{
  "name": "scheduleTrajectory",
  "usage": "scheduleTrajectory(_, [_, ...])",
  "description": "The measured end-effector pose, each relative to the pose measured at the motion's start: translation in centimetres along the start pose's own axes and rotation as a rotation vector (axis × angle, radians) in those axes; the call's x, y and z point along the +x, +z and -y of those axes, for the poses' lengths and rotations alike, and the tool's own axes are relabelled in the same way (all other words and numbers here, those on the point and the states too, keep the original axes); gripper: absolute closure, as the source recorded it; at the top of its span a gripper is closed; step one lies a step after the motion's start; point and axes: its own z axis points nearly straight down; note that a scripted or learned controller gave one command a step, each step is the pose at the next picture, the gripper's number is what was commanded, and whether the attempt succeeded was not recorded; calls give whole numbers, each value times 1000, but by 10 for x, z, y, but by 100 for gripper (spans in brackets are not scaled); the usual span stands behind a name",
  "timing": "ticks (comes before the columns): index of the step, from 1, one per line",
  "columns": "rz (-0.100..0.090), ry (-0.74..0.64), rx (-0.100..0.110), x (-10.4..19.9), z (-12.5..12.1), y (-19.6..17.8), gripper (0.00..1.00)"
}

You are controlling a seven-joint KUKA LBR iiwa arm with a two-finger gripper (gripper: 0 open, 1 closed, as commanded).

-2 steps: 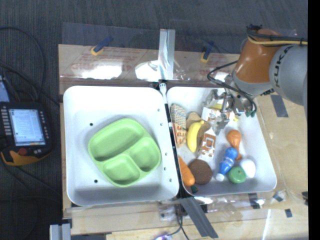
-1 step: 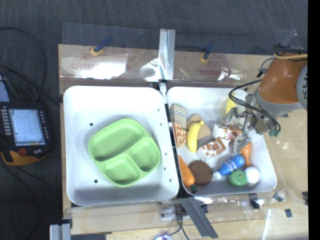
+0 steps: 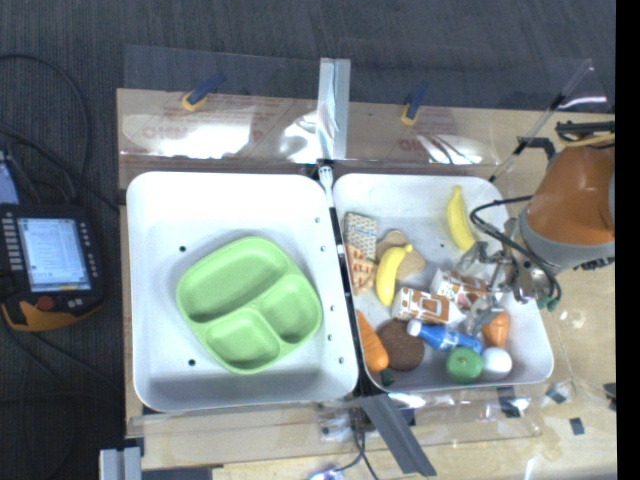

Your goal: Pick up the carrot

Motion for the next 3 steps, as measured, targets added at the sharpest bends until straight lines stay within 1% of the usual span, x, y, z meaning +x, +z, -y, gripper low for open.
scheduleTrajectory(1, [1,-293,2,4,-52,-1,0])
scheduleTrajectory(2, [0,-323,1,40,-5,-1,0])
scheduleTrajectory(3, [4,-323,5,37,-6,-12,100])
